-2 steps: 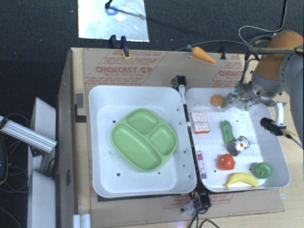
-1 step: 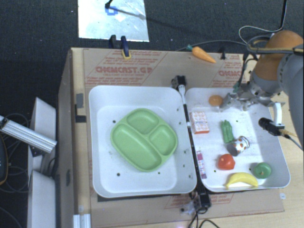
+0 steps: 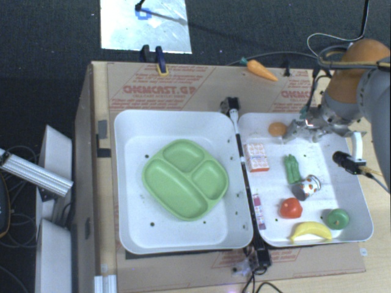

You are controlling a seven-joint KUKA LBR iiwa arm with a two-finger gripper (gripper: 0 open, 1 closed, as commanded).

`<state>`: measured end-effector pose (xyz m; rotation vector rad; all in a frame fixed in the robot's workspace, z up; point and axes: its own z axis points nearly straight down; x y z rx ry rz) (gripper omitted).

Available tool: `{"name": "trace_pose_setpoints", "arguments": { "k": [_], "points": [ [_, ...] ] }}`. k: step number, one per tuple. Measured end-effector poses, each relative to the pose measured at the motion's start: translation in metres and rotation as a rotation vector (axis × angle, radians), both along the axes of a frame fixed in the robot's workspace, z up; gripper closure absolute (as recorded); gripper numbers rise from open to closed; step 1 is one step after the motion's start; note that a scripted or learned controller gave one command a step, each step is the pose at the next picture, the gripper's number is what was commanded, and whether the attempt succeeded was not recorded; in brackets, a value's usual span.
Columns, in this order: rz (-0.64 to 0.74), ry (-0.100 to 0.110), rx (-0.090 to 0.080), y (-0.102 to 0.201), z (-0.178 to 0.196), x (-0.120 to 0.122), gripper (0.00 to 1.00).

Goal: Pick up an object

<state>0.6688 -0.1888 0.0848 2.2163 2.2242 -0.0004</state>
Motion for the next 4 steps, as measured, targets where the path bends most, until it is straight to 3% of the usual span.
{"name": "trace_pose_setpoints", "arguments": {
  "k": [1, 3, 4],
  "points": [
    [0.001, 0.0, 0.0, 0.008, 0.0, 0.0, 0.0],
    [-0.002, -0.003, -0.001, -0.008, 0.001, 0.001, 0.0],
    [0.0, -0.002, 0.0, 0.002, 0.0, 0.0, 0.0]
  ]
}}
